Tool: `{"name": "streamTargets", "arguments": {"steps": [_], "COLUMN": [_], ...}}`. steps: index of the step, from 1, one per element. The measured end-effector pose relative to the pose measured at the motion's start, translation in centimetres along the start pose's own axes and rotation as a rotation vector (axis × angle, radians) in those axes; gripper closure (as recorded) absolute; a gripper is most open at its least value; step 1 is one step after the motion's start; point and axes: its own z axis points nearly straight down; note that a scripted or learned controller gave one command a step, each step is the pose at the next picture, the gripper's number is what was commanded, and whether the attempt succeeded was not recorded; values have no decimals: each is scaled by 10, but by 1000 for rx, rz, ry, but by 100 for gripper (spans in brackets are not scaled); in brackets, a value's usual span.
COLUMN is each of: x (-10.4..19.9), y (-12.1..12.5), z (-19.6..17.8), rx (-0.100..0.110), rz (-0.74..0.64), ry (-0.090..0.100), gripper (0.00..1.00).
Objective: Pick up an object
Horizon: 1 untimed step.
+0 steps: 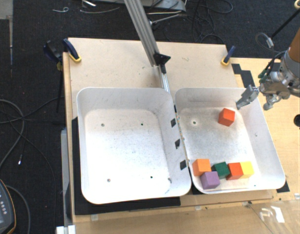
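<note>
Gripper (259, 97) sits over the upper right edge of the right bin (265, 140), fingers apart with nothing between them. Nearest object: a lone orange cube (227, 117) on the bin floor, just left of and below the fingertips, not touching them. Along the near wall of the same bin, clustered and touching: orange block (202, 166), purple block (210, 180), green block (221, 169), second orange block (235, 170), yellow block (247, 168).
</note>
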Motion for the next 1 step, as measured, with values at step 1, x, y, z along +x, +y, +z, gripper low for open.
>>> {"name": "streamTargets", "arguments": {"steps": [1], "x": [-2], "y": [50], "z": [140], "rx": [7], "rz": [-2], "ry": [1], "gripper": [0]}}
